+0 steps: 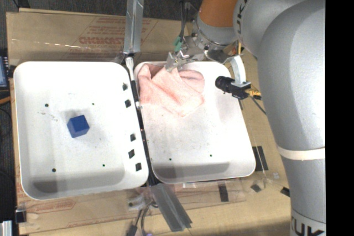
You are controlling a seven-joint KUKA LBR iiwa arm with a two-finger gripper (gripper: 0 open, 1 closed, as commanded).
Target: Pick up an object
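Pink cloth (pixel 171 88) seems pinched at its top edge by the gripper (pixel 176 59); lift straight, slowly.

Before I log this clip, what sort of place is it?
Likely a robotics lab grasping bench: a KUKA arm reaches over two white bins, one holding a blue cube, the other a pink cloth, set on cardboard.

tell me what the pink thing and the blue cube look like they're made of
The crumpled pink cloth in the right white bin looks like soft matte fabric, given its folds. The small blue cube looks rigid and smooth, probably plastic or foam.
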